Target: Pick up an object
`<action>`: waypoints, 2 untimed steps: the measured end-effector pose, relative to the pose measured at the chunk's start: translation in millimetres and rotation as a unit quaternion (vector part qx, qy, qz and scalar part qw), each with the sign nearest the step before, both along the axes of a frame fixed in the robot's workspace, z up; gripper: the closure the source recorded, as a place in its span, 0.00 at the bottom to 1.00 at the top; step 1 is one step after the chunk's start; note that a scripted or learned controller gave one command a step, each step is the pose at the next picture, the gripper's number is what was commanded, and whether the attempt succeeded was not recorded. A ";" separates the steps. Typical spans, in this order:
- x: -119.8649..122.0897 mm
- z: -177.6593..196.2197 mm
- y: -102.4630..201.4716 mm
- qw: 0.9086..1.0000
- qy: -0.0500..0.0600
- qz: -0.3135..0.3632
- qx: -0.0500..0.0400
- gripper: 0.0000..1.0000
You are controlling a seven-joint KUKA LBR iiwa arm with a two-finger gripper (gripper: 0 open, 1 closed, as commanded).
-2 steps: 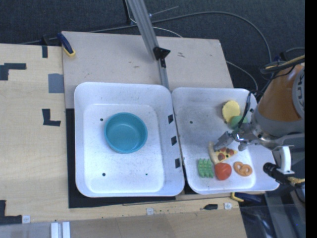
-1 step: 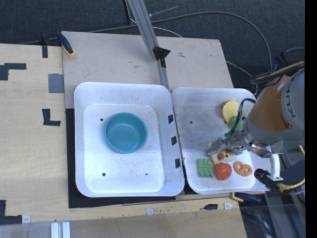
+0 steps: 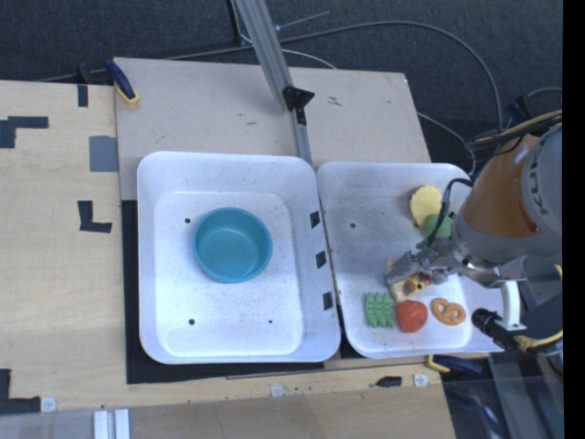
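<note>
The wooden bench (image 3: 210, 108) carries 2 white bins (image 3: 155, 245), apparently on a black mat (image 3: 131, 291).

I had one fixed camera above the counter (image 3: 219, 99), looking down at a slant from moderate height. It took in both white bins whole: the left bin (image 3: 155, 273) sat near the frame's centre, and the right bin (image 3: 366, 199) lay just beside it, nearer the frame's right side. Beyond the left bin, toward the top, dark floor (image 3: 91, 16) showed past the counter's far edge. The arm (image 3: 507, 195) entered from the right, past the right bin.
</note>
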State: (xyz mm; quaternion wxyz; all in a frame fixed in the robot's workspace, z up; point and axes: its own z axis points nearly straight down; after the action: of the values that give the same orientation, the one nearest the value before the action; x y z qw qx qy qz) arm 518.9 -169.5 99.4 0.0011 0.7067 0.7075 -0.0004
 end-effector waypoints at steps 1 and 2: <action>1.7 38.6 1.6 1.000 0.002 0.000 0.001 1.00; 11.0 91.7 5.4 1.000 0.001 0.000 0.001 1.00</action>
State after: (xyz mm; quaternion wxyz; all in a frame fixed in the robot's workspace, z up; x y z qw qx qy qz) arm 529.9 -164.0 191.2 -0.0007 0.7064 0.7078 -0.0005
